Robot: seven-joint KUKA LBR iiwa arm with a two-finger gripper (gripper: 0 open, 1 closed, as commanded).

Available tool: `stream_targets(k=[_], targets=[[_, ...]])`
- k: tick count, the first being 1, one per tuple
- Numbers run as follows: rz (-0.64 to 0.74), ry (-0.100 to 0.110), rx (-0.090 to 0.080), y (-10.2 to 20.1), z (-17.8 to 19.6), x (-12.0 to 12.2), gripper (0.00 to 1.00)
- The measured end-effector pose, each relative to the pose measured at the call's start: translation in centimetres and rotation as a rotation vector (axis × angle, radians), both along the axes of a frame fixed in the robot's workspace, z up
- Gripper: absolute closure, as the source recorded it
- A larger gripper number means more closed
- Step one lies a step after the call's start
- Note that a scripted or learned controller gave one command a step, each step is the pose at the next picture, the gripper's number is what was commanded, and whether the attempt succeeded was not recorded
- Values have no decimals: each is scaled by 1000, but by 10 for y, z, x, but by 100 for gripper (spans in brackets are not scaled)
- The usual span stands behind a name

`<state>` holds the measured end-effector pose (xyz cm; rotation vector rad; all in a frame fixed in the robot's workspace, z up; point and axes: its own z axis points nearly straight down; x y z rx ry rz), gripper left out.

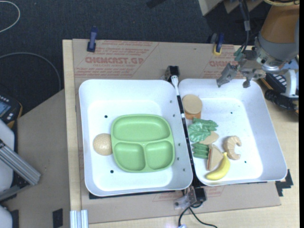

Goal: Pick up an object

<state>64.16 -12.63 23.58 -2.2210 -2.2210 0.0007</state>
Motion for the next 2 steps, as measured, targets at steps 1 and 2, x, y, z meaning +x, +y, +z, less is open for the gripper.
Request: stream_targets(k=[1, 2], targets=[[5, 5, 4, 69, 23, -83, 0], [5, 12, 4, 128, -56, -122, 0]])
